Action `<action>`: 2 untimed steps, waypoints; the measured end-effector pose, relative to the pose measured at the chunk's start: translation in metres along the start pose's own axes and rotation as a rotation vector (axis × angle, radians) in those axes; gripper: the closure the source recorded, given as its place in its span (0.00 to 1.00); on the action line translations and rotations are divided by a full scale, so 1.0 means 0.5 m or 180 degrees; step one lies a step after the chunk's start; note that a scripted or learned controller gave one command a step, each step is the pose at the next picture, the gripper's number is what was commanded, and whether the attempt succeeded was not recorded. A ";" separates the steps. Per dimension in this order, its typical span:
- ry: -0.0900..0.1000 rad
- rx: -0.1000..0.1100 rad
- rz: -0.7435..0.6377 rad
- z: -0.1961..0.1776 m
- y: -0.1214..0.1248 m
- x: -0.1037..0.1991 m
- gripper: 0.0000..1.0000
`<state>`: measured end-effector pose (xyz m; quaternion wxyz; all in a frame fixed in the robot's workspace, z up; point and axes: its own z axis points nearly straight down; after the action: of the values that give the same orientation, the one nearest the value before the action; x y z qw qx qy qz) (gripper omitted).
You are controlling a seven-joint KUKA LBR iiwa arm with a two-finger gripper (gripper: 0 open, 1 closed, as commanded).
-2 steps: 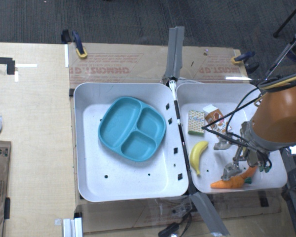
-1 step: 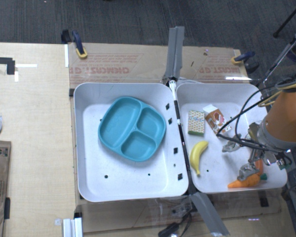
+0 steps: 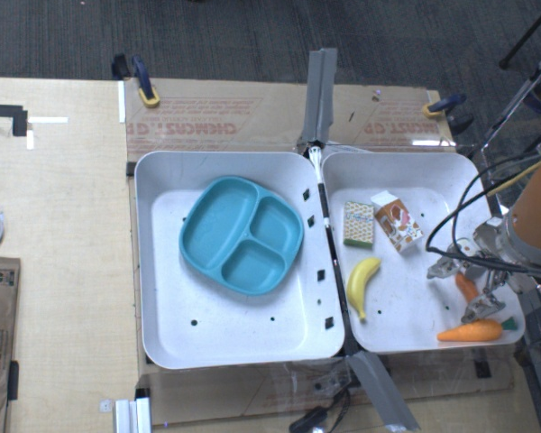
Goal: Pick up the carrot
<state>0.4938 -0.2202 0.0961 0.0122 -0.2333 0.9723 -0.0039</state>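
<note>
- The carrot [image 3: 470,333] is seen lying flat in the right bin [image 3: 406,162], down in the near right corner, almost against the wall.
- The pincer [image 3: 473,289] is hung just above and beside it; whether it's spread or pressed together can't be told, too much cable clutter there.
- For a clean grab, it should probably be dropped straight over the carrot's thick middle and closed across the narrow width, with the bin wall kept clear.
- Counted: one carrot, one banana [image 3: 362,285], two small boxes [image 3: 359,224] [image 3: 398,223], one blue divided plate [image 3: 242,234] in the left bin [image 3: 159,269], two bins on the bench [image 3: 54,206].
</note>
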 end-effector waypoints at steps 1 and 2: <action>0.0054 -0.0046 -0.0192 -0.125 -0.038 -0.080 0.00; 0.0052 -0.0056 -0.0570 0.011 -0.002 -0.016 0.00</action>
<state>0.5015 -0.2176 0.0909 0.0019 -0.3192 0.9477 0.0016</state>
